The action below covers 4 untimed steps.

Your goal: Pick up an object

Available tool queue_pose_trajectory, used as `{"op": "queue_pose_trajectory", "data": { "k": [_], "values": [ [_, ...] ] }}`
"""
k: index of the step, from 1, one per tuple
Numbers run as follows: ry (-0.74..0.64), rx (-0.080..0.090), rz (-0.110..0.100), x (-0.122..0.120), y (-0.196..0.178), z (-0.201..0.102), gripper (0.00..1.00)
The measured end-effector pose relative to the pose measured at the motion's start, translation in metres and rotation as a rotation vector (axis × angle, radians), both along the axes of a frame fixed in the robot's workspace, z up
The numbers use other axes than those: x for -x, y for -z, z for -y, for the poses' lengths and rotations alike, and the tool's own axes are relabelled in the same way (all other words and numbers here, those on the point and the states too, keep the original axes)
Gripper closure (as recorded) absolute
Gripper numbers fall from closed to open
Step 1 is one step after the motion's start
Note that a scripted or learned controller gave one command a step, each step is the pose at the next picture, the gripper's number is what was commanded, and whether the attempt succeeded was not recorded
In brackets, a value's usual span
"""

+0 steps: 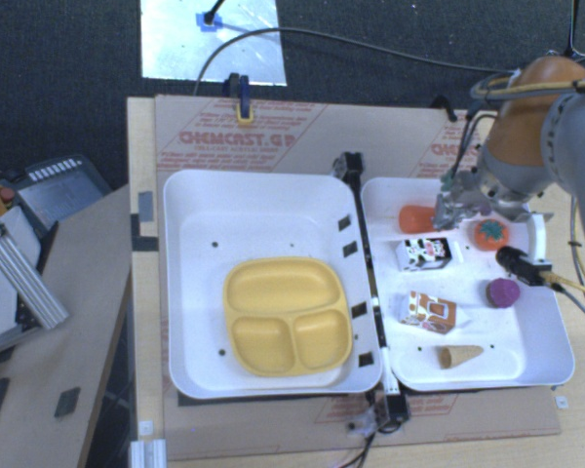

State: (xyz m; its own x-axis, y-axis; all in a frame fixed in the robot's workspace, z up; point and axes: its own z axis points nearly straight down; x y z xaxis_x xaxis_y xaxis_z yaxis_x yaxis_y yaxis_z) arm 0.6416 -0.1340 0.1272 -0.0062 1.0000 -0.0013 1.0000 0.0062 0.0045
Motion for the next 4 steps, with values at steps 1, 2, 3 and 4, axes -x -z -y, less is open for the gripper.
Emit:
{"op": "queue_pose_trajectory", "data": {
  "k": [1, 2, 3, 4],
  "values": [
    [0.002, 0.000, 0.001, -0.008, -0.048, 0.007, 1.00],
    [0.002, 0.000, 0.001, -0.008, -0.093, 0.011, 1.00],
    [0.001, -0.001, -0.001, -0.009, -0.131, 0.011, 1.00],
    [-0.002, -0.001, -0.002, -0.013, -0.127, -0.047, 1.00]
  ]
}}
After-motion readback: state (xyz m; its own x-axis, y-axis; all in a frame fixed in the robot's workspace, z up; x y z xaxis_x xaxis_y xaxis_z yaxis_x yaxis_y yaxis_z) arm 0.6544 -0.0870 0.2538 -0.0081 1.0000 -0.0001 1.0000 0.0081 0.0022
